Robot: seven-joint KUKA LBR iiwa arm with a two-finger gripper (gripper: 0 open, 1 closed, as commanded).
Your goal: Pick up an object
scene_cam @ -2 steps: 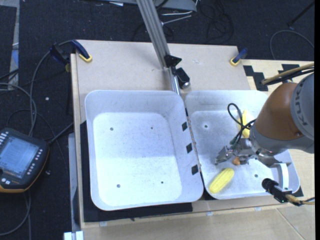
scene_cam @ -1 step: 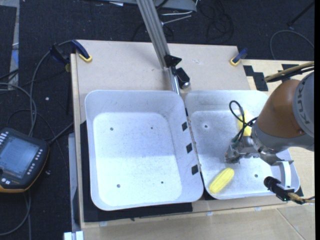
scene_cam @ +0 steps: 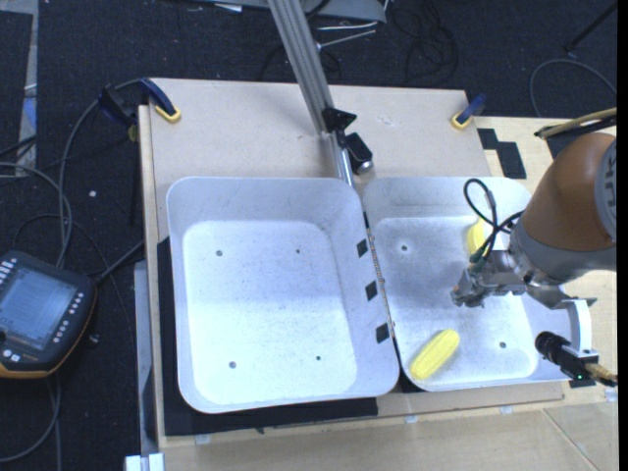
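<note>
A yellow corn cob (scene_cam: pixel 434 353) lies near the front edge of the right bin (scene_cam: pixel 412 209). A second yellow object (scene_cam: pixel 478 238) shows partly behind the black cable and wrist, further back in that bin. My gripper (scene_cam: pixel 468 294) hangs low over the right bin's floor, between the two yellow things, up and to the right of the cob. It is small and dark here, and nothing is visible between its fingers.
The left bin (scene_cam: pixel 196 199) sits beside the right one, joined at a ridge with black tabs. A metal pole (scene_cam: pixel 306 57) slants in from the back. A teach pendant (scene_cam: pixel 34 312) lies off the bench at the left. Clamps mark the board's back corners.
</note>
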